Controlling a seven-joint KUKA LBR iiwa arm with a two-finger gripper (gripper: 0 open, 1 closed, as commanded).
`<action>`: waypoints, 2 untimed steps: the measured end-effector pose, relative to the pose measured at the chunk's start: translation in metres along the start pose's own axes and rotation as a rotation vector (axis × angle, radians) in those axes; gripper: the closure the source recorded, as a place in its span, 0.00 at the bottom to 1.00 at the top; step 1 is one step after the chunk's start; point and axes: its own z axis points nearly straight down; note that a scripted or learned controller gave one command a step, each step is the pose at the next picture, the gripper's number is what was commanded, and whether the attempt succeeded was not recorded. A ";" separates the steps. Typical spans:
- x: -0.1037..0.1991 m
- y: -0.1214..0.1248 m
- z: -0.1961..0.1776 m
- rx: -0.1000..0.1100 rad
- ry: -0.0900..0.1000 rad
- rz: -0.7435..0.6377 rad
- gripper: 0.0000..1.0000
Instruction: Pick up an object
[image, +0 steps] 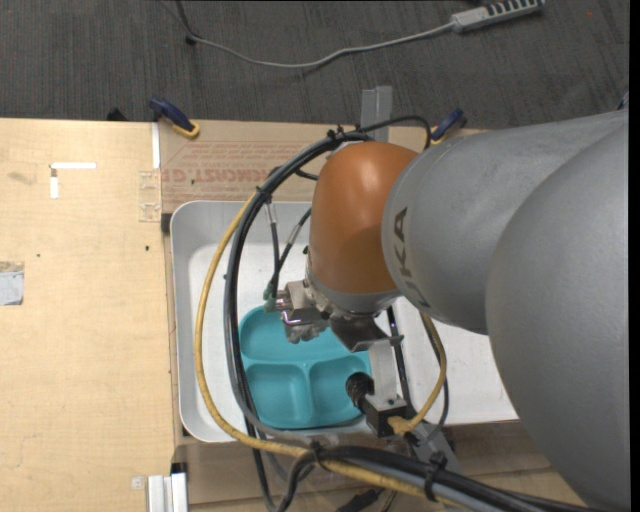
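Note:
A teal divided tray (290, 385) lies in the near part of the left white bin (190, 300). It has a few compartments, and its right and far parts are covered by the arm. The grey arm with its orange band (355, 220) hangs straight over the bin, wrist pointing down above the tray. The gripper is hidden beneath the wrist.
Yellow and black cables (215, 300) loop from the wrist around the left side of the tray. The bin sits on a wooden bench (80, 300). Blue clamps (172, 115) hold cardboard behind the bin. The arm body covers the right bin.

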 end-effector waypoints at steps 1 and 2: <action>-0.042 -0.005 -0.058 -0.002 0.000 0.221 1.00; -0.059 0.000 0.097 -0.021 0.014 0.528 1.00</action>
